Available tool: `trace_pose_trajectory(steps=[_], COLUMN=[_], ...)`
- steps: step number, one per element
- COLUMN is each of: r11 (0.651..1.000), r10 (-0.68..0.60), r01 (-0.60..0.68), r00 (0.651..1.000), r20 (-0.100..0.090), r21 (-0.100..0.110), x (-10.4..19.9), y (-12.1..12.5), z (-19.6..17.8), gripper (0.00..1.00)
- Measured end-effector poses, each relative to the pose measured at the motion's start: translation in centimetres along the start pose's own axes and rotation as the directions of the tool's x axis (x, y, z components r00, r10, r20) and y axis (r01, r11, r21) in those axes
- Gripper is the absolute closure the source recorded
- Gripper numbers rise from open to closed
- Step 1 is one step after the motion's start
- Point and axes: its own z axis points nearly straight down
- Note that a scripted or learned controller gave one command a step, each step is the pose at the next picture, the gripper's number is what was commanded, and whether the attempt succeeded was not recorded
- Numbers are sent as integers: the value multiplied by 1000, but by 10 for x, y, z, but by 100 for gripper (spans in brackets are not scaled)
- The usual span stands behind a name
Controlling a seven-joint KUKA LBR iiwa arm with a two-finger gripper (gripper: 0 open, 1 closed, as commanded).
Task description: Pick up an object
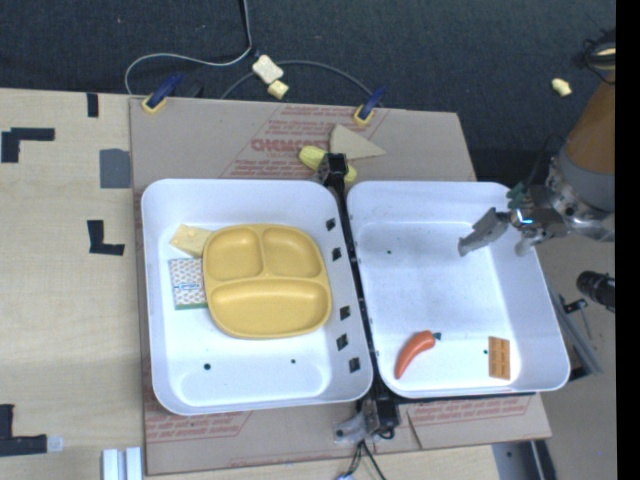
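The right bin [520, 298] holds an orange chili pepper [415, 353] near its front and a small orange-brown block [499, 358] at the front right. My gripper [493, 247] hovers over the back right part of this bin, well behind both objects. Its fingers [480, 234] are spread open with nothing between them. The left bin [240, 388] holds a yellow divided plate [268, 280], a pale yellow wedge [188, 238] and a small patterned card [186, 283] at the plate's left.
Black clips [345, 313] run along the seam between the bins. Behind the bins, on the cardboard sheet [250, 138], lie a yellow piece [315, 155] and a tan wedge [357, 144]. Cables and clamps run behind that.
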Motion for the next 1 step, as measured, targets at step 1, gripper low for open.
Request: trace_pose_trajectory(steps=[1], r11=[1000], r10=[-1], r01=[1], r00=[1000], r20=[-6], r21=[16], x=[35], y=[-42], z=[137], gripper=[0])
